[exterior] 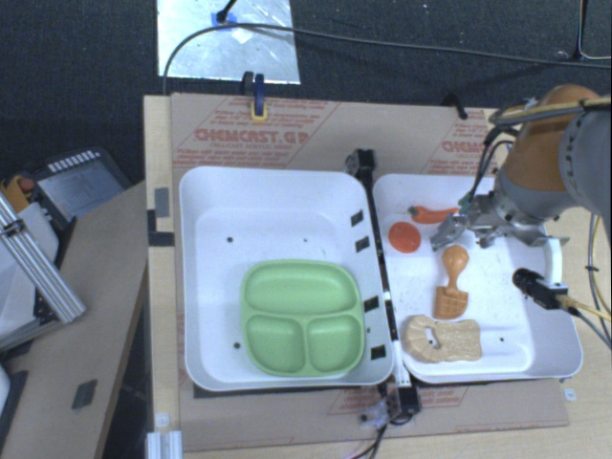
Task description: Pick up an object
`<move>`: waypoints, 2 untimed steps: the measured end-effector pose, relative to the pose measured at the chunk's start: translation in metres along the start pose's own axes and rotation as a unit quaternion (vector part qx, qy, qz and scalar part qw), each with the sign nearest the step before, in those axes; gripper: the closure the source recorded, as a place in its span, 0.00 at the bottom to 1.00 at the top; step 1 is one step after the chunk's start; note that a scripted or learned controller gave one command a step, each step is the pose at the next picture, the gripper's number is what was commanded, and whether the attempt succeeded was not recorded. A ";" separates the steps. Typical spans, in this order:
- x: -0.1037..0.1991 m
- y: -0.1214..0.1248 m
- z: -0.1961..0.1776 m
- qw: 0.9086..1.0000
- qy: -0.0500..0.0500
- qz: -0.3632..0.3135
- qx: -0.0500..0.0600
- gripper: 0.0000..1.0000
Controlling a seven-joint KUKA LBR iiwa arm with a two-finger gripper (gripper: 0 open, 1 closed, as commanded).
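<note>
The right bin holds several toys. A long orange carrot-like piece lies near its far wall, with a round red piece just left of it. An orange-brown toy with a round head and ridged base lies in the middle, and a tan bread slice sits at the near edge. My gripper hangs over the far part of this bin, just above the orange-brown toy's head and right of the red piece. Its fingers look spread open with nothing between them.
A green three-compartment plate lies in the left bin. Black clips line the divide between the bins. A black cable connector hangs over the right bin's right side. The grey and orange arm reaches in from the right.
</note>
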State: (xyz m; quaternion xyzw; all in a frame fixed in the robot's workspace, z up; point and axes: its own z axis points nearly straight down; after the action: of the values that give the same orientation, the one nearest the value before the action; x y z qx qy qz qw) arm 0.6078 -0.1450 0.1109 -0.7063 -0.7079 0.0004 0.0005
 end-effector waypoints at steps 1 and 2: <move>0.001 0.001 0.027 1.000 0.000 0.000 0.000 0.00; 0.000 0.002 0.015 1.000 -0.001 0.000 -0.003 1.00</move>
State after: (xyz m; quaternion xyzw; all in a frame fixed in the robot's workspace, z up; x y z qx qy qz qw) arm 0.6096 -0.1449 0.0962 -0.7064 -0.7078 -0.0011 -0.0018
